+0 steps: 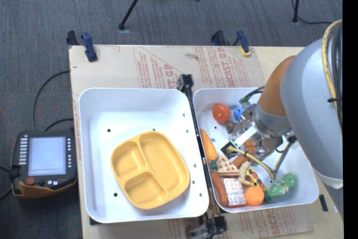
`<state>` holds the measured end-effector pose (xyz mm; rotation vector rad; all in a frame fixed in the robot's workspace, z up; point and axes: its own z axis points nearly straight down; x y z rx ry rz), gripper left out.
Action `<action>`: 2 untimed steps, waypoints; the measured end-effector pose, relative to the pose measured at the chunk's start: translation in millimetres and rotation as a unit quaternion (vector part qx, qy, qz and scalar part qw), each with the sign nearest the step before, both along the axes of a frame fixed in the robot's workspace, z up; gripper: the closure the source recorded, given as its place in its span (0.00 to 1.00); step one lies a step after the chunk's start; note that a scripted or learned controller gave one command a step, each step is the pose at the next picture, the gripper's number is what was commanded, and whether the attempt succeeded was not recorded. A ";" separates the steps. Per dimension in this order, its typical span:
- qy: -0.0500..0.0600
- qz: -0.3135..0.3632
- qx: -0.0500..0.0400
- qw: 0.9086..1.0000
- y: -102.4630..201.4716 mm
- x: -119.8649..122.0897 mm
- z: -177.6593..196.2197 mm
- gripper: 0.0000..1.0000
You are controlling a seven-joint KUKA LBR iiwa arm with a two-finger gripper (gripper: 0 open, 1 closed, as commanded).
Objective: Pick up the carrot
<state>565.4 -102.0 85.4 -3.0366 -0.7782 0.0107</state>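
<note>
Two white bins are seen side by side on the bench. The left bin holds a yellow divided tray. The right bin is crowded with small toy foods, and the grey arm is reached in over it from the right.

The gripper is lowered into the middle of the right bin, among the clutter. Whether it is spread or closed cannot be told, since its tip is lost against the objects beneath it, and nothing is seen to be held.

The carrot is found at the left edge of the right bin, lying lengthwise just beside the wall that divides the bins, a little apart from the gripper. It is judged to be a light, stiff plastic toy with a smooth, tapered body, so some slipping toward the thin end is to be expected. A hold across the thicker middle is judged best, with the jaws set crosswise to its length. The nearby wall and a waffle-like piece close by are likely to crowd one side.

A red tomato lies further back, and a small orange is seen at the front.
</note>
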 end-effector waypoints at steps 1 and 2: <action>0.000 0.024 0.000 1.000 18.5 -48.7 0.5 0.00; -0.005 -0.091 0.000 0.996 50.7 44.9 104.7 0.00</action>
